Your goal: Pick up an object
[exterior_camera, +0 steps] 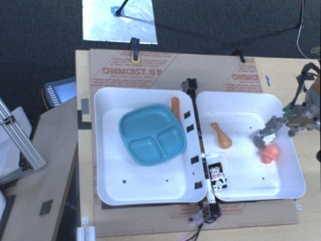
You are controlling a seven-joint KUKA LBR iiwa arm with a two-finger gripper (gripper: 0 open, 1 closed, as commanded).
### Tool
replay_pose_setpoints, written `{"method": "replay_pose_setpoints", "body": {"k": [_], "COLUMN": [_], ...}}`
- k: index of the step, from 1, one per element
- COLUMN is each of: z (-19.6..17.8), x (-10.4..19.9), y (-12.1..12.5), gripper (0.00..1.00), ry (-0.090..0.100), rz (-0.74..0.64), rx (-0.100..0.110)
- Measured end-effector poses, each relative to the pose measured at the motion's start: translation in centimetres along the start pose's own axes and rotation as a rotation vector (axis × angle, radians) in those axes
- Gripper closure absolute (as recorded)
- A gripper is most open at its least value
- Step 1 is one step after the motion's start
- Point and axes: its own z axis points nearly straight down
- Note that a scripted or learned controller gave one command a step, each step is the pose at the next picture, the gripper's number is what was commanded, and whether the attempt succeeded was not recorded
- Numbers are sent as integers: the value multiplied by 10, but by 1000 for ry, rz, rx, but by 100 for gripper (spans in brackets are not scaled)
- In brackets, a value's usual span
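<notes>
Camera view: the tool [265, 137], its grip state impossible to tell, hangs low in the right bin [241, 100] just above a pink toy [270, 153], well apart from the orange drumstick [220, 135]; a descent slightly off-centre could nudge the rounded toy aside instead of capturing it.

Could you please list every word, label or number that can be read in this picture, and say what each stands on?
"CHEMCAST GP": red print on the brown sheet under the bins, at its upper left.
"CHEMCAST": the same red print at the sheet's upper right, slanted, partly cut off.
Black-and-white card in the right bin: markings too small to read.
</notes>
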Motion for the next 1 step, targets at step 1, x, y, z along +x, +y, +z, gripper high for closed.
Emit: {"method": "replay_pose_setpoints", "body": {"k": [1], "z": [-5], "x": [0], "y": [2], "gripper": [0], "ry": [-2], "rz": [-3], "rx": [-10]}}
